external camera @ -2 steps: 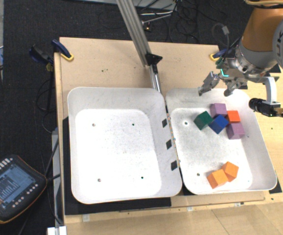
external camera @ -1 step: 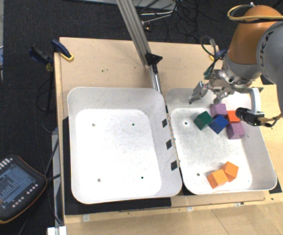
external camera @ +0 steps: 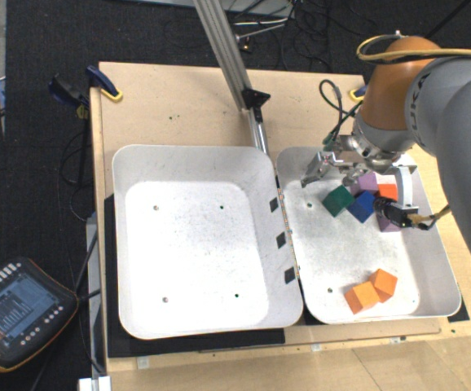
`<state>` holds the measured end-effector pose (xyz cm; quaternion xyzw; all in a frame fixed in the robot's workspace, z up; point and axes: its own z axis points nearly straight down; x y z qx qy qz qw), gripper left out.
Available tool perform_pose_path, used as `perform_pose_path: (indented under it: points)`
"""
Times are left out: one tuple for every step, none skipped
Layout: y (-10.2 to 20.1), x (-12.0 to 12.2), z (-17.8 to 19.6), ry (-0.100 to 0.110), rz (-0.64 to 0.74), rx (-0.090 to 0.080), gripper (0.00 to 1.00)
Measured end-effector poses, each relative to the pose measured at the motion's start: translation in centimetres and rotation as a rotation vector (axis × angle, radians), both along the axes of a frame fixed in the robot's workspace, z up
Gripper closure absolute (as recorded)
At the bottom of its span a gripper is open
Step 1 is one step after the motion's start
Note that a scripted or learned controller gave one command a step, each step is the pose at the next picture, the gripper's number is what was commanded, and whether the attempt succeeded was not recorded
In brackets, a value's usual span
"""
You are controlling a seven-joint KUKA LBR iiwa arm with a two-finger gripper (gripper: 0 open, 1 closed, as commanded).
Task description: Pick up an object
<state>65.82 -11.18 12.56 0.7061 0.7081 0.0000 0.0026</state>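
Note:
In the right bin (external camera: 419, 255) lies a cluster of blocks: a green cube (external camera: 338, 199), a blue block (external camera: 361, 207), a purple block (external camera: 369, 182), another purple piece (external camera: 389, 221) and a red-orange block (external camera: 387, 191). Two orange blocks (external camera: 371, 290) sit near the bin's front. My gripper (external camera: 341, 172) hangs over the upper part of the right bin, just above and left of the cluster, close to the green cube. The arm's wrist hides the far edge of the cluster.
The left bin (external camera: 191, 239) lies beside the right one, with black clips along the shared edge. A metal pole (external camera: 227, 47) slants down to the bins' top junction. A teach pendant (external camera: 15, 308) lies at the lower left off the bench.

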Motion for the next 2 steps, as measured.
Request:
perform_pose_path:
  points:
    - [0.01,0.29,-2.75,-0.005,0.000,0.001,0.00]
    - [0.04,0.12,-1.90,0.000,-0.002,0.002,1.00]
